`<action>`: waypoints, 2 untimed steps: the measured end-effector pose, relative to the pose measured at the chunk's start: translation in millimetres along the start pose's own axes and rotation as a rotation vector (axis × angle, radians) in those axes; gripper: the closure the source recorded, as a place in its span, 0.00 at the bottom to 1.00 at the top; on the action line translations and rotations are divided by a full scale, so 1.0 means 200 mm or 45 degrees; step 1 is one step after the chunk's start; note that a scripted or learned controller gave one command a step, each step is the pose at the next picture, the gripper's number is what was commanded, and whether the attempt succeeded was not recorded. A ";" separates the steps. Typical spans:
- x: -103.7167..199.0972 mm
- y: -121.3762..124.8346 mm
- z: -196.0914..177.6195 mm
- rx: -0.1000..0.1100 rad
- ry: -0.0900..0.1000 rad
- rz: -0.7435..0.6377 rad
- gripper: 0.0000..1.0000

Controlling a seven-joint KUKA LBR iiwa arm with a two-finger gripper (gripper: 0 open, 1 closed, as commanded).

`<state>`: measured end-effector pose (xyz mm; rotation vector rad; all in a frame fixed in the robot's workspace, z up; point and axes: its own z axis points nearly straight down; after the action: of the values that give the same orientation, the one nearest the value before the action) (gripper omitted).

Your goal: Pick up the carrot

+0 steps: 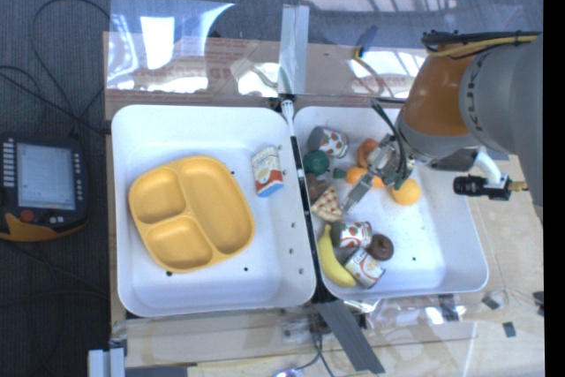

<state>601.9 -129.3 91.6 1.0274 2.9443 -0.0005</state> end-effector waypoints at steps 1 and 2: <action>-0.02 0.01 -0.05 -0.002 -0.015 -0.003 1.00; 0.17 0.19 -0.69 0.000 0.013 -0.155 1.00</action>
<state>596.4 -77.9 229.9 0.8488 3.0110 0.0022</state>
